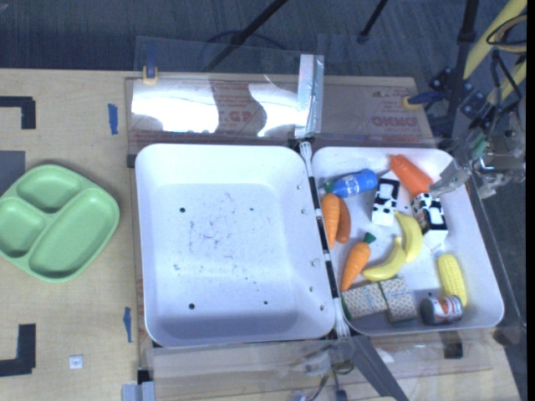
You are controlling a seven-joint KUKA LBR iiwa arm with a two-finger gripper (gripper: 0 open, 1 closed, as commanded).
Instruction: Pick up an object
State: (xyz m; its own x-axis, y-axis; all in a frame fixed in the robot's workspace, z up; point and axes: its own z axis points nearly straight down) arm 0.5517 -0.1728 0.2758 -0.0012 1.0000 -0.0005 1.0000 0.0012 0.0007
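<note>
A single fixed camera looks down on the tabletop (67, 98) at a slant from above its near edge, facing the dark floor beyond. It stands far enough back to take in both white bins (221, 161) side by side, the arm's side lying at frame right

Yellow banana (399, 249); orange carrots (332, 217); blue bottle (354, 182); green plate (55, 221); white bins (159, 174).
</note>
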